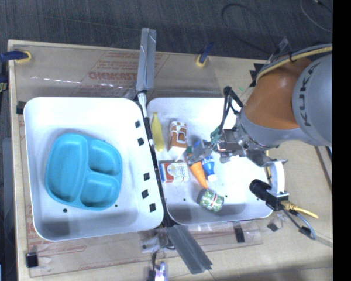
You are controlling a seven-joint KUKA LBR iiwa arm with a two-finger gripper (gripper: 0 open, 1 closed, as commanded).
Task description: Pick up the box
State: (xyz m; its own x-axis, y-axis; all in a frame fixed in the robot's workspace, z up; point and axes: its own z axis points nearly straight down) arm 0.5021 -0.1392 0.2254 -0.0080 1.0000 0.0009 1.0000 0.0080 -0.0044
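You are looking at the left bin (pixel 32 157), which is holding a blue divided tray (pixel 85 171) and nothing for this step. In the right bin (pixel 181 107), a banana (pixel 157 132) is lying along the left wall. The box (pixel 177 134) is standing just right of it, with a carton (pixel 175 171) nearer the front. Right of these, a carrot (pixel 198 174), a bottle (pixel 209 167) and a can (pixel 211 200) are crowding together. The gripper (pixel 213 145) is hovering over that cluster; whether it is open or closed cannot be told. You should shift it left and centre it over the box, avoiding the banana and the bin wall.
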